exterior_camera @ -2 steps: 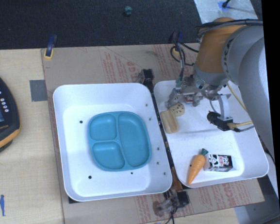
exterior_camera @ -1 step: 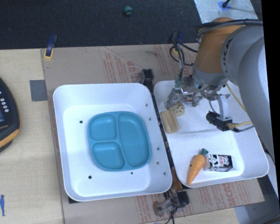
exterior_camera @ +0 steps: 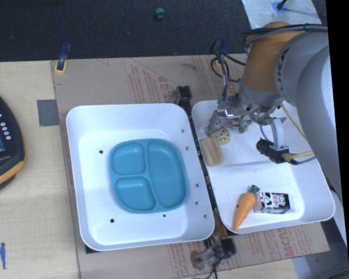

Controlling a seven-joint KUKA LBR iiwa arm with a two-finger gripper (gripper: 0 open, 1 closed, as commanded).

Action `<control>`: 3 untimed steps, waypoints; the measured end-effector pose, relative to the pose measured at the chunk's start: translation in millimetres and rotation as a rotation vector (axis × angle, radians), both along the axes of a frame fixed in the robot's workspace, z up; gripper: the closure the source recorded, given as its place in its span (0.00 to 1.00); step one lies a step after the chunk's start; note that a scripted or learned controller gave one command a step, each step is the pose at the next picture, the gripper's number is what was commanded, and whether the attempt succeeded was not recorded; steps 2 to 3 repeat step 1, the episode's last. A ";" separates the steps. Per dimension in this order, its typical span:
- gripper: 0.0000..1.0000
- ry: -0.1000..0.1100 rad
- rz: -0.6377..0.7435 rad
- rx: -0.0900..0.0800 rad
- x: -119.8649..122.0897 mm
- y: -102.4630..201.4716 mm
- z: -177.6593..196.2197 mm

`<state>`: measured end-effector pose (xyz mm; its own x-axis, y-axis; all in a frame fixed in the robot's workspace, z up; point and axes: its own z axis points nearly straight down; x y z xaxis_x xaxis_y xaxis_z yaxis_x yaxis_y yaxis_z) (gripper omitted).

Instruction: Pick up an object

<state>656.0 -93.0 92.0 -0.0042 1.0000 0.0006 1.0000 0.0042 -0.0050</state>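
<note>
Tan, cracker-like piece (exterior_camera: 215, 146) lies by the right bin's (exterior_camera: 314, 214) left edge, under the gripper (exterior_camera: 221, 121); whether its grip has closed, I can't tell. Carrot (exterior_camera: 244, 207) and small carton (exterior_camera: 273, 202) sit near the front edge; left bin (exterior_camera: 86, 174) holds a blue divided plate (exterior_camera: 148, 174).

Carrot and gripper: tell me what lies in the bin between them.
In the camera view, bare white floor of the right bin separates the carrot from the gripper; the tan wooden piece lies just left of that line.
</note>
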 end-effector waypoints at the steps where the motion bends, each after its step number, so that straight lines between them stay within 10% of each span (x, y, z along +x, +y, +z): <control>1: 0.00 0.000 -0.001 0.000 0.1 -1.0 0.0; 3: 0.00 0.000 -0.001 0.000 0.1 -1.0 0.0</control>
